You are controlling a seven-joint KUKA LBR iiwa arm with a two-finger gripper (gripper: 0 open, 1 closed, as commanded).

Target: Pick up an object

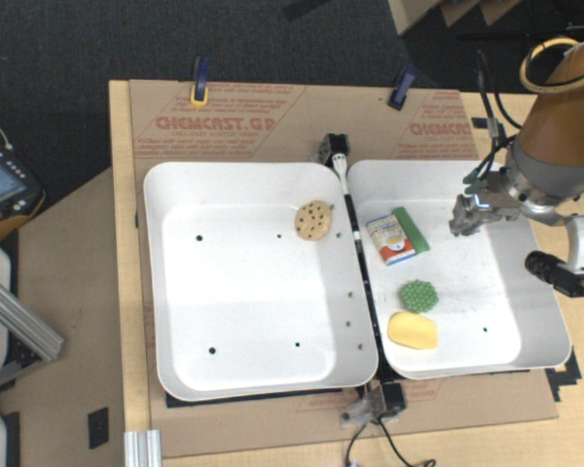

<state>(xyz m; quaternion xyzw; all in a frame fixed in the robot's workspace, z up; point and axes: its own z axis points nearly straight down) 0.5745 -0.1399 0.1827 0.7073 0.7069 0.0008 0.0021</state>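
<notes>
The gripper [464,220] hangs over the far part of the right bin [530,343], and nothing shows between its fingers; whether they are spread or closed I cannot tell from this angle. The nearest candidate is the small carton [390,240], lying just to the gripper's left beside a green packet [410,229], both with their long axes running far-to-near at a slight slant. Nearer in the same bin sit a green knobbly ball [419,296] and a yellow lemon-like piece [413,331]. A cookie [313,220] lies in the left bin [175,290], well apart. My guess: a short leftward shift, then descent.
</notes>
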